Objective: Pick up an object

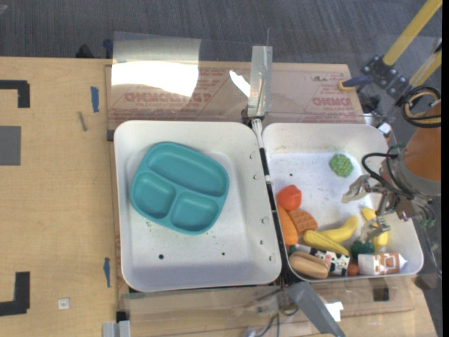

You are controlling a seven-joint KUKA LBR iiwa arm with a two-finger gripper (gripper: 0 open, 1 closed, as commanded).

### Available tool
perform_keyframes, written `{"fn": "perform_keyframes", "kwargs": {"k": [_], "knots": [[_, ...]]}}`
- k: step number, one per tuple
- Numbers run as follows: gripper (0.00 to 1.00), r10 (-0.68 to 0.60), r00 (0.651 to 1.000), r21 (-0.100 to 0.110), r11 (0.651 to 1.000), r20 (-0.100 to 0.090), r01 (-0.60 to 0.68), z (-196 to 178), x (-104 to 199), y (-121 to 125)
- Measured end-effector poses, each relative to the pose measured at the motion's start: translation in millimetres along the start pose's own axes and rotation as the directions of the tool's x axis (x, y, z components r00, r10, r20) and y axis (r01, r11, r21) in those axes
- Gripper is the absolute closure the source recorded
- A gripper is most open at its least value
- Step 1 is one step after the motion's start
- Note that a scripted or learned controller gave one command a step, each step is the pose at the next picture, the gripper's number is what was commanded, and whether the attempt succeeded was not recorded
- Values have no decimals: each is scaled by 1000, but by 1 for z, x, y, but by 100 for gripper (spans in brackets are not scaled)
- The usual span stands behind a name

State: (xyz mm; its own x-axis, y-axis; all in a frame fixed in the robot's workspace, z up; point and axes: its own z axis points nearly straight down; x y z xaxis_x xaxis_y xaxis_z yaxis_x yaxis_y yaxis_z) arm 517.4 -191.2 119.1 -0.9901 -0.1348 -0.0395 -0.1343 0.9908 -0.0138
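Observation:
The right bin (309, 146) holds a pile of toy food along its front: a red-orange tomato (289, 196), a waffle-like piece (303, 220), a yellow banana (342, 228), a corn cob (323, 241), a hot dog (309, 265) and a small orange-capped bottle (379, 262). A green bumpy ball (342, 164) lies apart, further back. My gripper (370, 206) hangs over the right side of this bin, just above the banana's right end and a yellow piece (379, 239). Its metal fingers (356, 187) look spread, with nothing between them.
The left bin (133, 258) carries a teal divided plate (181, 187). A clear plastic sheet (156, 69) and an upright divider (259, 79) stand behind the bins. The arm's orange band (424, 153) and cables crowd the right bin's right rim.

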Motion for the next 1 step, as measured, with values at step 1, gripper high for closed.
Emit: {"fn": "perform_keyframes", "kwargs": {"k": [1], "knots": [[0, -325, 946, -3, 946, 0, 325, 25, 22, 0]]}}
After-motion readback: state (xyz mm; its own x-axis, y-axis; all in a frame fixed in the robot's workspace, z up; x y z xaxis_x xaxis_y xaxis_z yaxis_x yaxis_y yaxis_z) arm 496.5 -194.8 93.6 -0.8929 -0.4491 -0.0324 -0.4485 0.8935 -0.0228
